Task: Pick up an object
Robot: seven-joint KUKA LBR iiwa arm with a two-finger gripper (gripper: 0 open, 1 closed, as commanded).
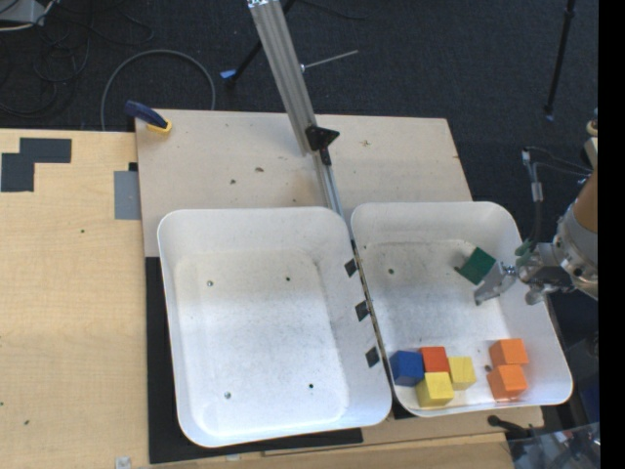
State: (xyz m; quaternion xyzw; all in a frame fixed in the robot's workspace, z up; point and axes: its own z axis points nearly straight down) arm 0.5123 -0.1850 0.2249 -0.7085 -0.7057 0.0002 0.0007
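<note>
Seven small blocks sit in the right white plastic bin (527, 252); the green cube (477, 264) lies alone near its far right side, tilted. My two-finger metal gripper (500, 283) hangs just beside it, touching or nearly so; I cannot tell how it is set. I judge the cube light, rigid and a little slick, best pinched across two opposite flat faces.
</note>
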